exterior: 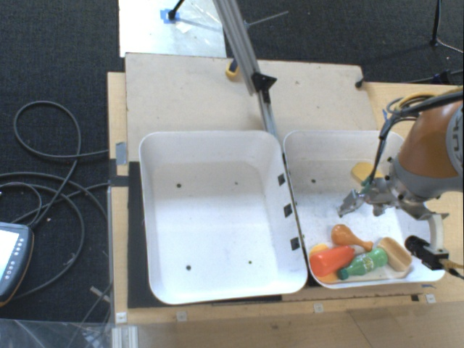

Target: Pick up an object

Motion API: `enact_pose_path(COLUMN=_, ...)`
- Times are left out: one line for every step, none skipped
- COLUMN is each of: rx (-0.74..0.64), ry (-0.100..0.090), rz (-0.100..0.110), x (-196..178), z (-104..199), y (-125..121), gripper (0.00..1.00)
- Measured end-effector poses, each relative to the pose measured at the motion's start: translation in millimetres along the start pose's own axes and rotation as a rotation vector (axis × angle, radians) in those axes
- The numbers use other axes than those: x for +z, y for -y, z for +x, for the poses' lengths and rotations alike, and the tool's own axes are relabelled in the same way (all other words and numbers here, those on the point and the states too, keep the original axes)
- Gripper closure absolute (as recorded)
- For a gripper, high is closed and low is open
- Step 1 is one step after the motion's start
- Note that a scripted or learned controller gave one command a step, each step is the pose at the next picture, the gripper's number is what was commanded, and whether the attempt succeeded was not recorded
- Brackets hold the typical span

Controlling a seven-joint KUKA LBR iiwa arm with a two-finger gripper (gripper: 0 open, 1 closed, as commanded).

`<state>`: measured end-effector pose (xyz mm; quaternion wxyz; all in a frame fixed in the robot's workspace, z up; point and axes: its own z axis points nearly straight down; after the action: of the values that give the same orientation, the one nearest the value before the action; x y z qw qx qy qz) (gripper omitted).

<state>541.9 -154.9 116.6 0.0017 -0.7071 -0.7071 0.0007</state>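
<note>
Dark carpet surrounds a pale wooden bench [239, 93], with loose black cables [51, 165] trailing over the floor to the left of it and a handheld screen unit [11, 256] at the frame's left edge.

Landmark: the right bin [319, 158].

- Left bin [210, 216], white, shallow, touching the right bin's left wall.
- Grey metal pole [239, 42] slanting down from the top of the frame to the seam between the two bins.
- Arm [435, 151], its orange band showing, reaching in over the right bin's right side.
- Gripper [351, 205] over the right bin's middle floor, above the toys and apart from them. Nothing between its fingers. Whether the jaws are spread or closed: cannot tell.
- Toys crowded in the right bin's near corner: red-orange pepper-like piece [332, 259] at left; green bottle [365, 264] beside it; tan bread-like piece [396, 255] at right; orange drumstick shape [349, 236] just behind them.
- Yellow block [362, 172] at the right bin's far right, partly hidden behind the arm.
</note>
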Motion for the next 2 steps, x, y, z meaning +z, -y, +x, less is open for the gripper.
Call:
enact_pose_path(rx=0.0, ry=0.002, rz=-0.007, x=-13.3, z=-0.6, y=-1.8, gripper=1.0)
enact_pose_path(rx=-0.002, ry=0.004, rz=-0.01, x=-58.6, z=-7.2, y=-2.8, gripper=1.0)
